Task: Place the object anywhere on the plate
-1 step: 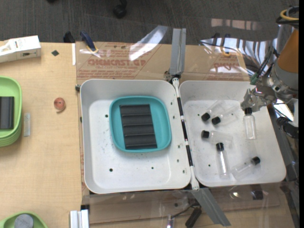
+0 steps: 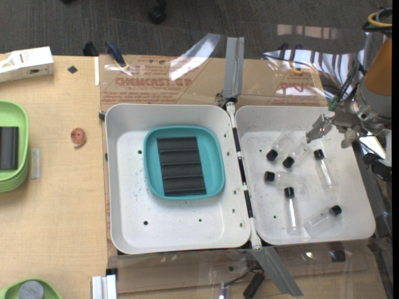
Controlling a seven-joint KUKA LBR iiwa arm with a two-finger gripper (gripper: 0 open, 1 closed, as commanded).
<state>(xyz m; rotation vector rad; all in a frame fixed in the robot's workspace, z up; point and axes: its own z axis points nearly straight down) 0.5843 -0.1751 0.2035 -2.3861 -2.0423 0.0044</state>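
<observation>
Grey arm reaching from right, pincer [image 2: 329, 124] hanging low

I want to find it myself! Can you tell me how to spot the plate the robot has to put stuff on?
Look at the two white bins side by side and pick the left bin. In its middle lies the plate, a teal square with rounded corners and a dark ribbed block on it. The right bin has small clear vials with black caps, so the plate is the big coloured thing.
</observation>
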